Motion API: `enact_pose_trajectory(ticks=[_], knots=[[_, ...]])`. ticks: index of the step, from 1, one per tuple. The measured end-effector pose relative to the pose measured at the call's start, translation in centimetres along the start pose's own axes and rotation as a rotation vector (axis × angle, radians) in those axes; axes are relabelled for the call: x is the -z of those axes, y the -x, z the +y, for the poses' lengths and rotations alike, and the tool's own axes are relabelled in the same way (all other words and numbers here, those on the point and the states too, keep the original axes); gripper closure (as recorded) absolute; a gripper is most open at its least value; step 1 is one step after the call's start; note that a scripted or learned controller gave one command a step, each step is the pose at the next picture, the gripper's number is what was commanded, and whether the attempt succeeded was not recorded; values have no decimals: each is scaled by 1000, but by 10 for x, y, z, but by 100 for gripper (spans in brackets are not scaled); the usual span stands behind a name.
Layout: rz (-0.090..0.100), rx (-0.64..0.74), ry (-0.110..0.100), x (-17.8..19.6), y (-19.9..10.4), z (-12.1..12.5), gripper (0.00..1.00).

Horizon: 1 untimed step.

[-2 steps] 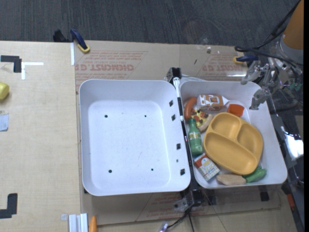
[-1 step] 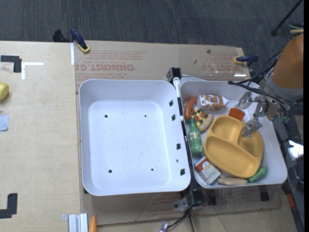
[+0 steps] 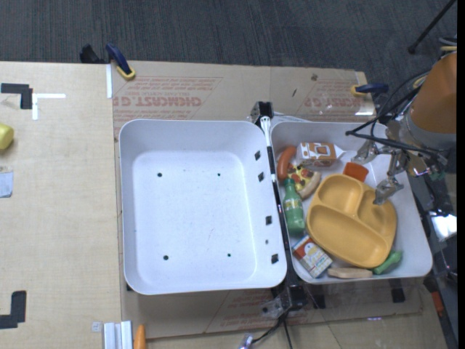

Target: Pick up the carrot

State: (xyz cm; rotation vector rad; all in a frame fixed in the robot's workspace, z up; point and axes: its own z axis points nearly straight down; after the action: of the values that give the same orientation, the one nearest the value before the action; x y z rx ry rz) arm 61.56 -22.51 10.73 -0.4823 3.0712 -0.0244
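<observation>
1. Bench [image 3: 58, 217] front edge: orange-tipped item [image 3: 139, 334] beside a white strip, low left.
2. Left bin [image 3: 195, 275]: white, shallow, dark dots on its floor.
3. Right bin [image 3: 414, 267]: yellow divided plate [image 3: 349, 235] in the middle, green bottle [image 3: 293, 208] along its left side, small carton [image 3: 312, 258] and a green vegetable [image 3: 390, 261] at the near edge.
4. Carrot [image 3: 285, 163]: orange-red, at the right bin's far left, against the divider wall, next to a pizza slice toy [image 3: 304, 178] and a white box [image 3: 317, 153].
5. Gripper [image 3: 383, 171]: over the right bin's far right; metal fingers [image 3: 389, 184] spread apart, nothing between them, lower tip above the plate rim.
6. Carrot lies well left of the fingers, with the white box and an orange block [image 3: 356, 171] in between.
7. Yellow object [image 3: 5, 137] at the bench's left edge.
</observation>
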Motion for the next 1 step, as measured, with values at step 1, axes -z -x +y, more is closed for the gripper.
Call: enact_pose_trajectory(ticks=[1], knots=[[-8, 354, 2, 0, -12, 8, 0]])
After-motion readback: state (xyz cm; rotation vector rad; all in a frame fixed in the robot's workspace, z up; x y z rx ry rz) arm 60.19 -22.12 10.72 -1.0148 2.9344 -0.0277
